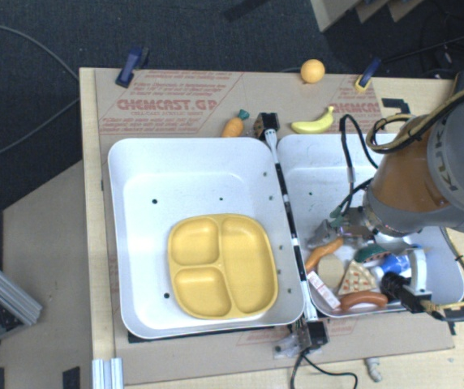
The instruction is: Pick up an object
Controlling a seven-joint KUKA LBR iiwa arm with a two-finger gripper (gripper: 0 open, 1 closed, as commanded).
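My gripper (339, 235) hangs low over the left half of the right bin (313, 164), under the grey arm with its orange band. Just below it lies an orange carrot-like piece (324, 254), touching or nearly touching the gripper tip. Nearer the front of that bin lie a toy pizza slice (354, 279), a brown sausage (363, 301), a blue and white item (394, 264) and a white card (321, 289). Nothing is visibly lifted off the bin floor. The arm hides the bin's right middle.
The left bin (135, 177) holds a yellow divided plate (221, 264). On the bench behind the bins lie a banana (313, 122), an orange ball (312, 70) and a small carrot (234, 126). Blue clamps (131, 67) sit at the back edge.
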